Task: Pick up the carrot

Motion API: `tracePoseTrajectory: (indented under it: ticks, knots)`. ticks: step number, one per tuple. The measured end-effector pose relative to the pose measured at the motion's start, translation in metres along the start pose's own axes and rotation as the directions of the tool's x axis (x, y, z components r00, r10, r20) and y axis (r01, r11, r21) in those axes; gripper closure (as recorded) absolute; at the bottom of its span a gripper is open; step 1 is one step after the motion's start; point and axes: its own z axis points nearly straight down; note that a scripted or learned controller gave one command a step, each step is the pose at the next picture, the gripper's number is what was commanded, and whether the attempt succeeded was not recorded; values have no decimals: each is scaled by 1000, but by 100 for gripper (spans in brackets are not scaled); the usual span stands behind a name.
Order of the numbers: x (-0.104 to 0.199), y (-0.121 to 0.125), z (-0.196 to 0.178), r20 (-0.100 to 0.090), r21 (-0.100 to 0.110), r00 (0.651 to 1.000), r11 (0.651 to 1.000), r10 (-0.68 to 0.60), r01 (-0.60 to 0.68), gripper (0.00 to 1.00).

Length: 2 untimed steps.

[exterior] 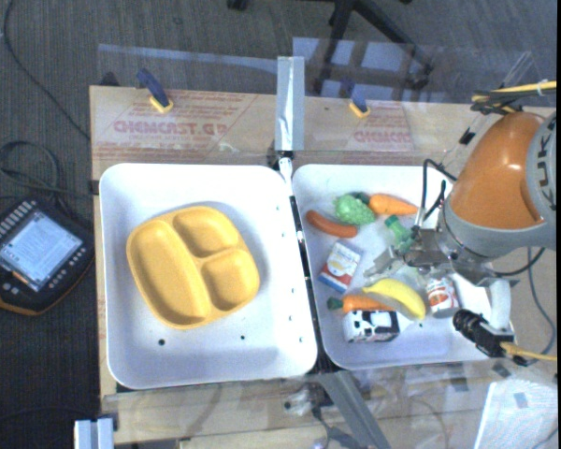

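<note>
Two orange carrots lie in the right bin (pixel 304 251). One carrot (pixel 394 204) is at the back, next to a green leafy vegetable (pixel 354 210). The other carrot (pixel 359 302), with a green stub at its left end, lies at the front, touching a yellow banana (pixel 398 297). My gripper (pixel 389 258) hangs low over the middle of this bin, between the two carrots and just above the banana. Neither carrot is in it. The arm's orange band (pixel 500 181) covers the bin's right side.
The right bin also holds a red-orange pepper-like piece (pixel 330 224), a small white and blue carton (pixel 340 265), a black and white box (pixel 372 325), a small can (pixel 439 297) and a green item (pixel 396 228). A yellow divided tray (pixel 194 265) sits in the left bin (pixel 122 344).
</note>
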Motion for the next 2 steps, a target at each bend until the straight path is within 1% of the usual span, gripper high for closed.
tracePoseTrajectory:
  ticks: [1,2]
  knots:
    - [7,22,80,14,-25,971,971,-238,238,0]
    - [9,22,73,10,-23,971,971,-239,239,100]
